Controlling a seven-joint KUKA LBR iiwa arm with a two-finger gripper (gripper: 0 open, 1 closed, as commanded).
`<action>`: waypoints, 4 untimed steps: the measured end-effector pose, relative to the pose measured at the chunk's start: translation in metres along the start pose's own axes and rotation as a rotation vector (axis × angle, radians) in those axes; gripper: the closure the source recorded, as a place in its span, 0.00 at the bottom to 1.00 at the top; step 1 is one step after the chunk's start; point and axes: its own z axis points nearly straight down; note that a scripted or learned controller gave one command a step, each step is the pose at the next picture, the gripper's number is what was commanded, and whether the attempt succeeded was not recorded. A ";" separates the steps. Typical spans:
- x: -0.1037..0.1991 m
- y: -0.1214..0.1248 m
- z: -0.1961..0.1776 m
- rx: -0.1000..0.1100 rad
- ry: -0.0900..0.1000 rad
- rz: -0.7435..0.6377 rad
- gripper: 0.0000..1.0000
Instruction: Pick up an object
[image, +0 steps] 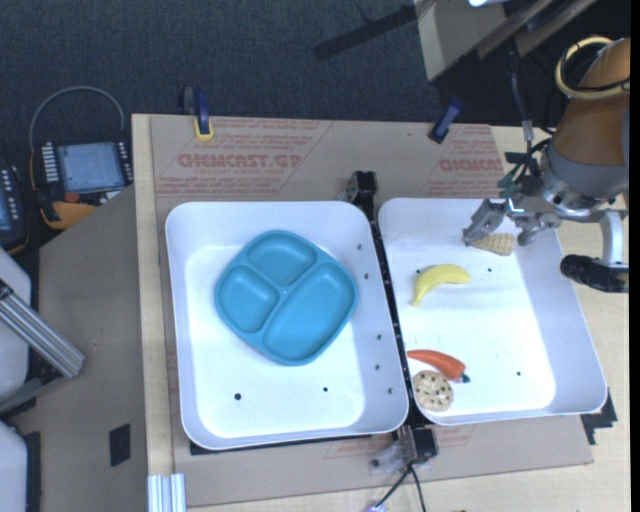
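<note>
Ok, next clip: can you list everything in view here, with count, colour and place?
bins: two, white, side by side on the bench
divided plate: one, blue, middle of the left bin
banana: one, yellow, upper middle of the right bin
pepper: one, red-orange, lower left of the right bin
cookie: one, tan with dark spots, just below the pepper
tan piece: one, tan, top of the right bin, under the pincer; too small to name
clamps: two, blue, far edge of the bench
arm: one, grey and orange, reaching in from the right
pincer: one, grey, over the tan piece
</note>
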 end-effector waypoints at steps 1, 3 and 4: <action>0.008 0.001 0.060 0.004 0.001 -0.001 0.00; 0.008 0.002 0.093 -0.003 -0.001 0.001 1.00; 0.009 0.005 0.049 -0.009 -0.003 0.000 1.00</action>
